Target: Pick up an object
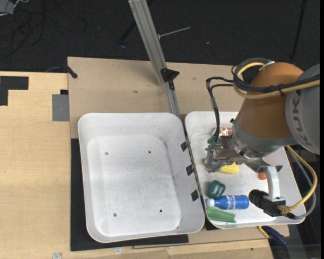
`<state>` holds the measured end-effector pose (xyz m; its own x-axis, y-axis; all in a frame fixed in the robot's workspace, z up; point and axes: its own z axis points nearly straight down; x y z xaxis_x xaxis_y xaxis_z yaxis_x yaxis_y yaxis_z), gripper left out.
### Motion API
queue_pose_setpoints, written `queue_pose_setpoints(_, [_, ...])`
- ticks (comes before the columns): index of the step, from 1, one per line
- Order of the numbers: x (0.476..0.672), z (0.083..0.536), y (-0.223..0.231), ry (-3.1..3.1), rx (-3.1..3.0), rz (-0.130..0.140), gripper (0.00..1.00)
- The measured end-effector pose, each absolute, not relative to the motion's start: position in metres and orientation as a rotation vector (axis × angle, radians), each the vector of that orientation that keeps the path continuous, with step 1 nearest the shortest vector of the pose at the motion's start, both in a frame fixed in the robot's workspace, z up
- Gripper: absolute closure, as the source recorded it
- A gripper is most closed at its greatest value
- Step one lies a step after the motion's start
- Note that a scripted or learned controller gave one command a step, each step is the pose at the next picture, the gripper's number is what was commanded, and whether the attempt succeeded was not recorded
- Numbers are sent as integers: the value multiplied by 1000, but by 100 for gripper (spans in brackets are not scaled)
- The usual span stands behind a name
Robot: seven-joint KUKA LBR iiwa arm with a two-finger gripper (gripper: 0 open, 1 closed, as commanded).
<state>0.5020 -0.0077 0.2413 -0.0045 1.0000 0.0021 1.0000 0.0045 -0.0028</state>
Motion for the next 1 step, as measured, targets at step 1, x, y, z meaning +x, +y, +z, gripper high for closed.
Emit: queue_pose_setpoints(1, [498,229,52,-2223,-2211,4,100])
